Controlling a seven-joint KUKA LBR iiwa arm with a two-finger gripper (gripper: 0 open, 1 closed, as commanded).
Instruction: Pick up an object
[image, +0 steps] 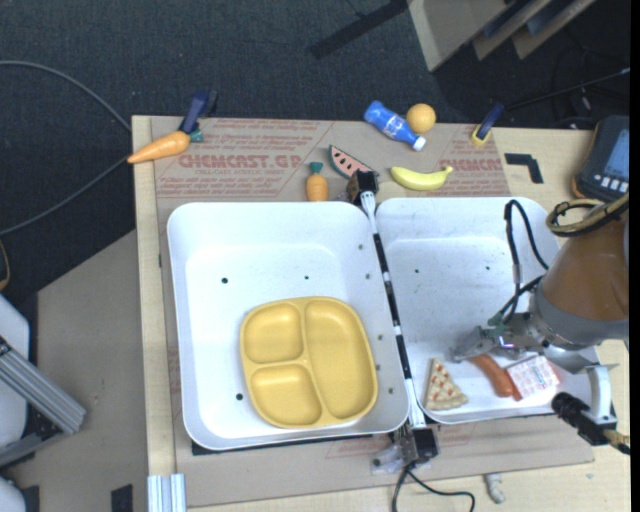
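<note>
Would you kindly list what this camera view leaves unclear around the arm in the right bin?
- Hand: small and blurred beneath the arm; whether it is open or shut is unreadable.
- Sausage: contact with the hand cannot be told.
- Red-and-white packet: print too small to read.

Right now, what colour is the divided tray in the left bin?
Yellow: the three-compartment plastic tray, clearest in the camera view.
</note>
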